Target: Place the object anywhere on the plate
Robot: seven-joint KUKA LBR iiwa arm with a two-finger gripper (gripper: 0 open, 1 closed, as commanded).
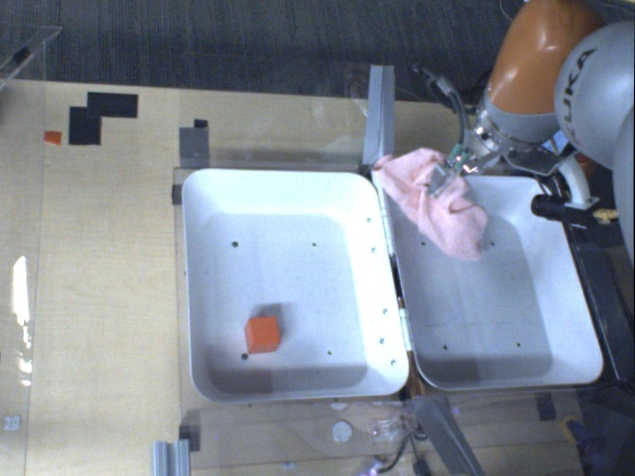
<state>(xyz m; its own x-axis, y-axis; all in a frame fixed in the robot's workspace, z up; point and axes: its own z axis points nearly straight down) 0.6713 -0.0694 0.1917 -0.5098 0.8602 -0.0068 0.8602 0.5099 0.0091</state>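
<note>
A soft pink cloth (437,209) is bunched up in the far left corner of the right bin (516,355). One part of it drapes over the bin's rim, next to the grey upright post (378,115) that stands between the two bins. The rest of it hangs down and to the right, onto the bin's white floor.

The gripper (448,171) is right at the top of the cloth. Its tips press into the pink folds, and the cloth looks pinched and pulled up there, so the gripper seems to be clamped on the cloth. The tips are small and partly hidden by the folds.

Behind the gripper, up and to the right, is the robot's wrist with its orange band (536,38) and the grey arm (600,87). A black part (566,206) sticks out just right of the gripper, over the bin's far right side.

Far to the left of the gripper and lower in the picture is the left bin (208,226). A small orange block (263,334) sits on its floor near the front left corner, well apart from the cloth and the gripper.

Farther left still is the pale wooden bench (89,296). Some black shapes (99,115) and a tiny orange square (53,138) lie on it near the back left. A dark floor (248,18) runs along the top, behind the bench.
</note>
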